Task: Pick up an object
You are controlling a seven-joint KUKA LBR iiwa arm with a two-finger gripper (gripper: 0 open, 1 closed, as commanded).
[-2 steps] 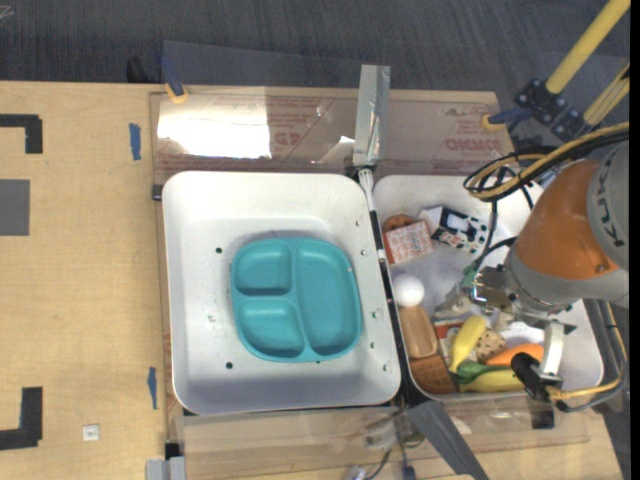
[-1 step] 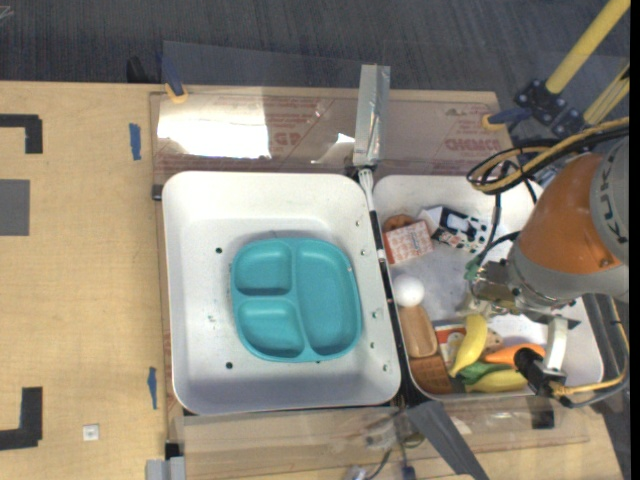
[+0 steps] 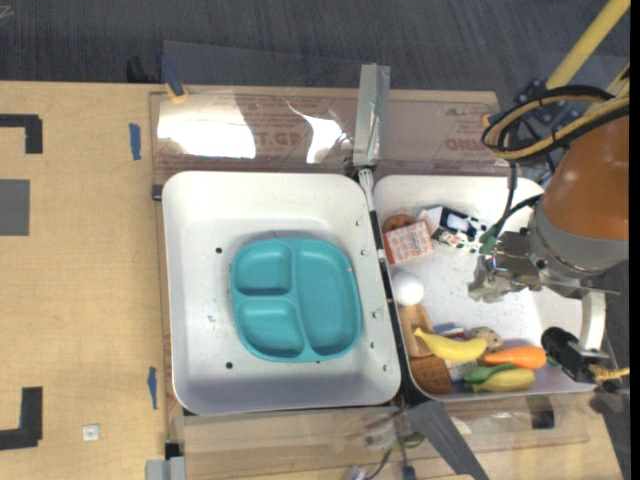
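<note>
Nearest the lens, a yellow plastic banana (image 3: 452,345) and an orange toy carrot (image 3: 516,356) lie crowded in the right white bin (image 3: 520,183). Hand (image 3: 490,280) hovers above bare floor; finger state cannot be told. Risk: descent here closes on nothing.

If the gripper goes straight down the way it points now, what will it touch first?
The gripper points down at a bare patch of the right bin floor, so it would probably meet the floor first. The white ball and banana lie to the sides, though depth is hard to judge from above.
</note>
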